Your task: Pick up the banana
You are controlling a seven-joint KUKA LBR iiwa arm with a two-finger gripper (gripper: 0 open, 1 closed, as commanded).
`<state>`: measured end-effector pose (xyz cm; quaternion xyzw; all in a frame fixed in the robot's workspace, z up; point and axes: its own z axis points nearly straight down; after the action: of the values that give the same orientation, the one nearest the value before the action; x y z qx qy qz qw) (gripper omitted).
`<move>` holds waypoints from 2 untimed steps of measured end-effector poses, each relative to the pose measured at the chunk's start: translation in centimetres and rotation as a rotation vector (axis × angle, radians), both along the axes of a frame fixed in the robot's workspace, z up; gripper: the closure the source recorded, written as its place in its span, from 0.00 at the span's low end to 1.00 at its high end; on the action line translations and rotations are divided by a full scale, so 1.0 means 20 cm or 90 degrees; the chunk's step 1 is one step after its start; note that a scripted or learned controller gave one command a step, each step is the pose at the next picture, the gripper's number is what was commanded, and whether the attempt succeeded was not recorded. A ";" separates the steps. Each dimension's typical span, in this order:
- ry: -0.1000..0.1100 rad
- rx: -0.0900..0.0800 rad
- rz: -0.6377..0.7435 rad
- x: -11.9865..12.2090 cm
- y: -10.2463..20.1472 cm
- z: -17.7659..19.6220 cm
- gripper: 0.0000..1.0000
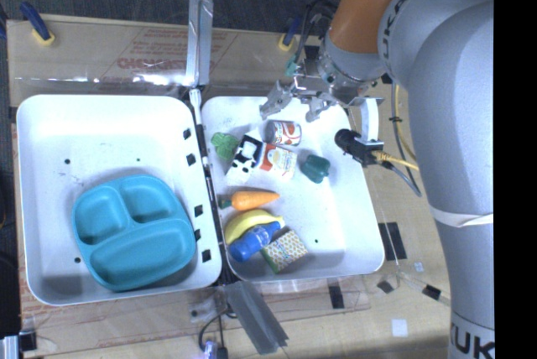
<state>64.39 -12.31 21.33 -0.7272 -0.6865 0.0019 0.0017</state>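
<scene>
So we're looking down on the two white bins. The banana is in the right bin, down near its front left corner, lying just under a carrot with a blue bottle resting right against it and a small patterned packet beside that. Further back in the same bin we can make out a green toy, a black-and-white block, a red-and-white can, a white carton and a teal piece. The gripper sits over the back edge of that bin, well apart from the banana, fingers spread wide with nothing between them. The left bin has a blue divided tray.
</scene>
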 end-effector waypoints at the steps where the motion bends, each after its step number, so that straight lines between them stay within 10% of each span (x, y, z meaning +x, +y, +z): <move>1: -0.004 -0.001 0.043 -0.04 -0.28 0.75 0.00; 2: -0.003 -0.001 -0.196 0.06 -0.33 1.15 0.00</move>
<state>65.68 -18.91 44.29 -0.8239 -0.5667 0.0003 -0.0003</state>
